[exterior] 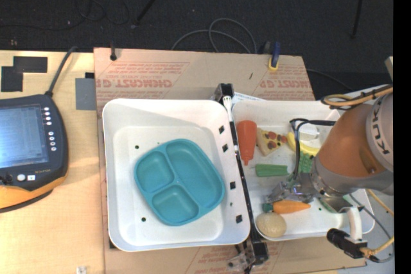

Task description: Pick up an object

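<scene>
One carrot [291, 206] lying lengthwise left-right, tip seemingly rightward; gripper [290, 190] just above it, grip state unclear

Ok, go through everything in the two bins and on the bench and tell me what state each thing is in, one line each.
Teal divided plate: flat in the left bin, upright.
Orange bottle: lying on its side, right bin.
Pizza slice: lying flat.
Green block: lying flat.
Carrot: lying on its side, next to the gripper.
Round bun: resting by the near wall.
Gripper: low in the right bin.
Handheld screen: lit.
</scene>
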You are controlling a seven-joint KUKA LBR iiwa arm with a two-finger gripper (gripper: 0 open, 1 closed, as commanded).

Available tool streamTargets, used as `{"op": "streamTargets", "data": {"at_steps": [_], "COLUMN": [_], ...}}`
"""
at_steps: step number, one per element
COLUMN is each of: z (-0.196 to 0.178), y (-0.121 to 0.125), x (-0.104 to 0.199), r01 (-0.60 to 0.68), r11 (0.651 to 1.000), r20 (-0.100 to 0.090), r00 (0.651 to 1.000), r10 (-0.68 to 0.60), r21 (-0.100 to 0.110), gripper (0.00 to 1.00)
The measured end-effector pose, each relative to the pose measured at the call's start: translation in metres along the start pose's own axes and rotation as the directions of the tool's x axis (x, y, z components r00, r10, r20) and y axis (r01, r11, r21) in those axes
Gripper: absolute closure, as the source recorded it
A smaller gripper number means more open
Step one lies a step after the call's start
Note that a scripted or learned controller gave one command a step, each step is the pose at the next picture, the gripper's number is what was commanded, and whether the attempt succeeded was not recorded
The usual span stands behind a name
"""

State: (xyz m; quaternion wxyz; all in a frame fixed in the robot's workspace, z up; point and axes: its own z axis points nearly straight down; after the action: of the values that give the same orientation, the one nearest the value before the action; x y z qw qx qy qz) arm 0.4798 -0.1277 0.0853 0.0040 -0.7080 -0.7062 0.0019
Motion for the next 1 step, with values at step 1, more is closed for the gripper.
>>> {"op": "streamTargets", "data": {"at_steps": [1], "z": [-0.0092], "y": [0.0017], "x": [-0.0013], "r01": [-0.004], "r11": [1.000], "r20": [0.001], "r00": [1.000], "r10": [0.004], "r21": [-0.001], "gripper": [1.00]}}
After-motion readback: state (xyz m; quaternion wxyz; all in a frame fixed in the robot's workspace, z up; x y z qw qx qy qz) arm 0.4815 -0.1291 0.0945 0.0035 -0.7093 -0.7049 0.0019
